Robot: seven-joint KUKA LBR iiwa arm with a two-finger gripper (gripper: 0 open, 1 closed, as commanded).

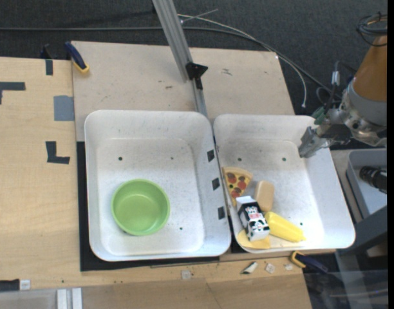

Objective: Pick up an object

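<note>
The right bin (313, 172) holds a pizza slice (237, 181), a tan block (264, 194), a small black-and-white carton (253, 219) and a yellow corn-like piece (284, 228), all clustered at its near left. A green bowl (140, 206) sits in the left bin (100, 172). My gripper (309, 144) hangs over the right bin's far right rim, well apart from the cluster, with nothing seen between its fingers.
A slanted metal pole (174, 34) stands behind the bins, with cables (274, 50) trailing to the right. A blue-and-yellow clamp (76, 56) lies at the board's far left corner. Another clamp (305, 261) sits at the near right.
</note>
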